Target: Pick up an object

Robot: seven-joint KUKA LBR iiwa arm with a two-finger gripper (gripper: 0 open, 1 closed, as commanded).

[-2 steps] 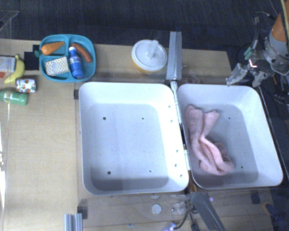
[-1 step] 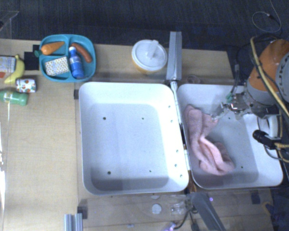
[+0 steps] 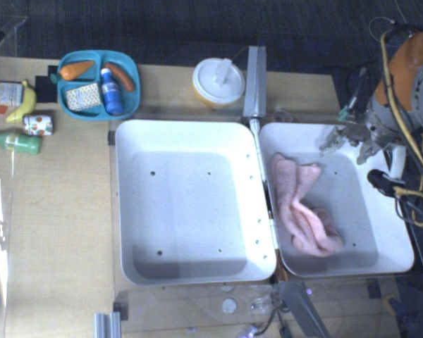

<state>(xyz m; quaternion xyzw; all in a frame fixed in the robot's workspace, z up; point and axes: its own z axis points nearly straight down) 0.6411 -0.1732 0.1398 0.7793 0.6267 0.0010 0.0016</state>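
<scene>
Here we see a pink cloth lying crumpled in the right bin, with the gripper above that bin's far right corner.

We read the cloth's long axis as running from about eleven o'clock to five o'clock; it lies toward seven o'clock from the gripper, well apart from it. The gripper holds nothing, its fingers spread somewhat. To the left sits the left bin; beyond it we see a white lidded cup and a blue tray.
</scene>
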